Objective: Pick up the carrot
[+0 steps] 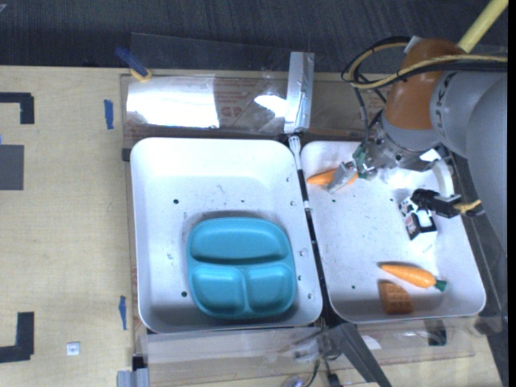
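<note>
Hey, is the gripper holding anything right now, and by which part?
Cannot tell. The gripper meets the right end of an orange piece in the right bin, but a grip isn't visible.

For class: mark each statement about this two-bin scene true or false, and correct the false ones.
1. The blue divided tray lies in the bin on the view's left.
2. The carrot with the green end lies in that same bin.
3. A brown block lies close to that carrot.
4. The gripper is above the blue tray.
1. True. The blue tray lies in the left-hand bin, toward its near side.
2. False. The carrot lies in the right-hand bin, near its front edge.
3. True. The brown block lies just in front of the carrot.
4. False. The gripper is over the right-hand bin's far left part, at a smaller orange piece.
</note>
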`<state>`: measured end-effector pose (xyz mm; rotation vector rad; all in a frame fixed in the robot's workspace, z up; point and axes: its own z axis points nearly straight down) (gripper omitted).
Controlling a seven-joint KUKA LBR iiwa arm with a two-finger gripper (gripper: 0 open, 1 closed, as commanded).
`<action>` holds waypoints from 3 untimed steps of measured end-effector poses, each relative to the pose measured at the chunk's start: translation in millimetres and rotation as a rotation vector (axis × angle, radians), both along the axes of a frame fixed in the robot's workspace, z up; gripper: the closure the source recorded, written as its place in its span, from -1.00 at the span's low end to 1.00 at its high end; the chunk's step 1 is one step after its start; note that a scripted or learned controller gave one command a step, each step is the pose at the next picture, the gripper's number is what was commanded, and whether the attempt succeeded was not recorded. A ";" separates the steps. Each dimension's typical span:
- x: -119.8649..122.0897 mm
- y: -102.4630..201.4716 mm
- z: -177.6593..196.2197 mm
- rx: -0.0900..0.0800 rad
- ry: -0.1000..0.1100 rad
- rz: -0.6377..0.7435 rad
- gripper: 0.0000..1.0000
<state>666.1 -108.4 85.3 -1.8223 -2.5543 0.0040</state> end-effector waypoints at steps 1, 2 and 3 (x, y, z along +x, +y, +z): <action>0.0 0.0 0.0 0.000 0.000 0.000 -1.00; 0.0 0.0 0.0 0.000 0.000 0.000 -1.00; 0.0 0.0 0.0 0.000 0.000 0.000 -1.00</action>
